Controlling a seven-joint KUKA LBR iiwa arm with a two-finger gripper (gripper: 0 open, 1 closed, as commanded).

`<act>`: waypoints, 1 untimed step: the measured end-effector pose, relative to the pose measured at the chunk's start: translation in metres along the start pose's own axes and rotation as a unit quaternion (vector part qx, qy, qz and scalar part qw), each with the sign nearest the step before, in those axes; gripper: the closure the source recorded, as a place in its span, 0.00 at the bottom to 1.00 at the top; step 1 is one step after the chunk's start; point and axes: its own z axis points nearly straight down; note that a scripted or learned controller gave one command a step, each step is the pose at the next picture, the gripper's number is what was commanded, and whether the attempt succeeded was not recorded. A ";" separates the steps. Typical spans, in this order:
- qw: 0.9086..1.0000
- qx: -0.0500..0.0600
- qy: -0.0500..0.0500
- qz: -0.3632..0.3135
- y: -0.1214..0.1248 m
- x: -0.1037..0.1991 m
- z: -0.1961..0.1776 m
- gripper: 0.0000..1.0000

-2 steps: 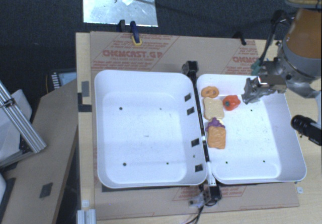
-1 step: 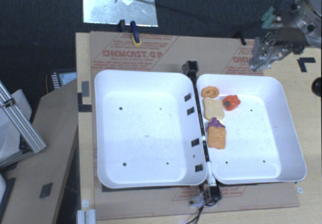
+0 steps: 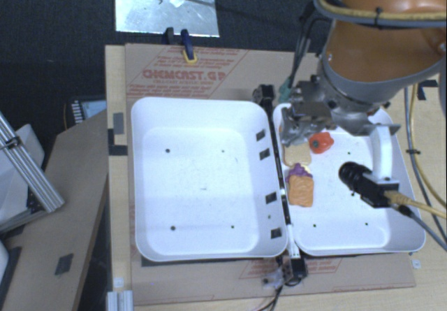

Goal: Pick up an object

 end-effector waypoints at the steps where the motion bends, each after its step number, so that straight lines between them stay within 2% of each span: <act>1: 1.000 -0.010 0.002 -0.001 0.001 0.059 -0.074 1.00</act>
